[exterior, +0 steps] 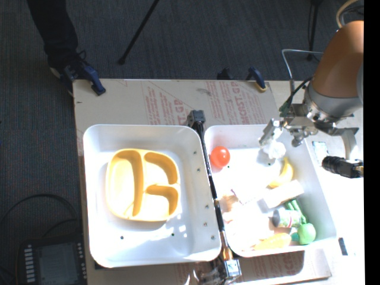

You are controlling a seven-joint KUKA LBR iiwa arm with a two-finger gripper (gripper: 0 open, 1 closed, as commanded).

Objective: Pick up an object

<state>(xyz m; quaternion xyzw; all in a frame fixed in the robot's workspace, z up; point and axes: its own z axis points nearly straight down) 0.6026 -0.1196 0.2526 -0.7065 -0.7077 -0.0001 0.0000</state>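
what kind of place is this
Probably a robotics lab's grasping test bench: a robot arm reaches over two white bins, a tripod stand sits on grey carpet, and clamps hold the board.

You have two white bins [89, 159], one yellow divided plate [142, 184], one red ball [220, 156] left of the gripper [284, 136] and one banana [285, 174] below it.

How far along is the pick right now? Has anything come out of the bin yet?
Nothing visibly lifted. The end effector hovers at the right bin's far edge, above the banana. The red ball and green toy lie in that bin. The grasp and the lift remain.
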